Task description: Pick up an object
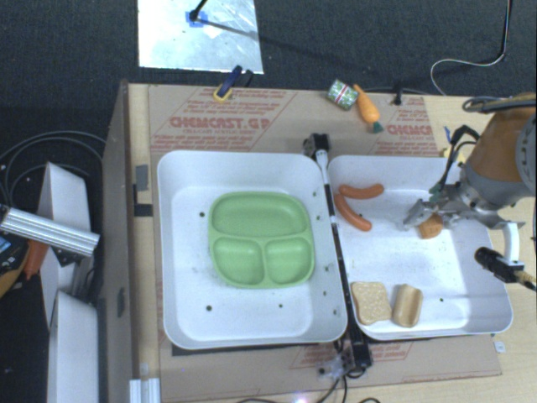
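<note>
My gripper hangs low over the upper right part of the right bin, at the end of the grey arm with the orange band. A small orange-brown piece lies right under its tip, touching or nearly touching it. Two sausages lie at the bin's upper left. Near the front edge of that bin, a slice of bread and a bread roll rest side by side.
The left bin holds a green divided plate. A toy carrot and a small can lie on the cardboard behind the bins. A black clamp sits between the bins at the back.
</note>
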Controlling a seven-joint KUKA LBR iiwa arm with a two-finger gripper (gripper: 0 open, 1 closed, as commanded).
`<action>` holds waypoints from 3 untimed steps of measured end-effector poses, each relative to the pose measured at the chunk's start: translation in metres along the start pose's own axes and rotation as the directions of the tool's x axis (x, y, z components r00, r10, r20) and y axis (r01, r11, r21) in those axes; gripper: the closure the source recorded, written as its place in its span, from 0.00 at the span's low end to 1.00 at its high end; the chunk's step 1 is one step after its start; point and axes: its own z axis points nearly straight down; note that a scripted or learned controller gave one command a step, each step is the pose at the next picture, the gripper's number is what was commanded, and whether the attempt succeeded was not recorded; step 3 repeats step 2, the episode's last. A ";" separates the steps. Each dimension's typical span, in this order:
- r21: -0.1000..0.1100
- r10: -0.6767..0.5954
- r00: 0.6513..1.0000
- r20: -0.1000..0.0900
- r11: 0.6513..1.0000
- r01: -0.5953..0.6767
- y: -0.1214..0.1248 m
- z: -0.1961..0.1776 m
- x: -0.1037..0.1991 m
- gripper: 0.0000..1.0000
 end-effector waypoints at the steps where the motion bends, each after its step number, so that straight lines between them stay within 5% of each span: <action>1: -0.004 -0.002 1.000 0.001 1.000 0.002 0.001 -0.011 0.000 1.00; 2: -0.001 0.000 1.000 -0.001 1.000 0.000 0.048 0.000 0.069 1.00; 3: -0.001 0.000 1.000 -0.001 1.000 0.000 0.048 0.000 0.069 1.00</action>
